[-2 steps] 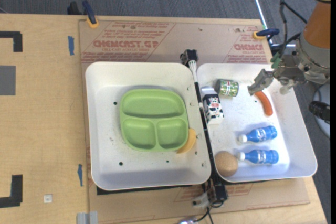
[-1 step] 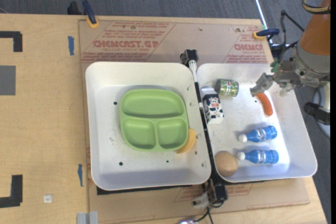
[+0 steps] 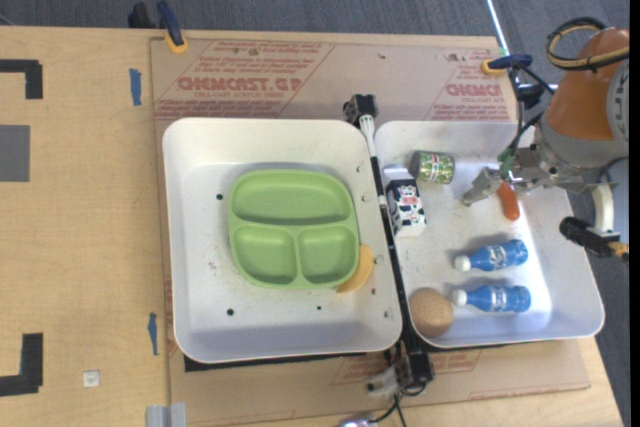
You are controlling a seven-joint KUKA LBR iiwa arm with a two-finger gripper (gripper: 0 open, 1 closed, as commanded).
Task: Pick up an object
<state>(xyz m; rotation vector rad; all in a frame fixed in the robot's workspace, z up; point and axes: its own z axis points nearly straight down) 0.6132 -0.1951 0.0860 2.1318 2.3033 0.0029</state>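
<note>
Camera view: on your left, the green divided plate (image 3: 293, 240) fills the left bin (image 3: 190, 215). In the right bin (image 3: 575, 310) lie a green can (image 3: 434, 167), a small carton (image 3: 406, 207), two blue bottles (image 3: 493, 257) and a brown ball (image 3: 432, 311). The gripper (image 3: 497, 183) hovers over an orange object (image 3: 511, 204); you cannot tell its fingers' state.

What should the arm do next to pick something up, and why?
Probably lower the claw straight down onto the orange carrot-like piece in the right bin. That piece lies right beside it, apart from the green can and the two blue bottles, so little sideways travel seems needed.
</note>
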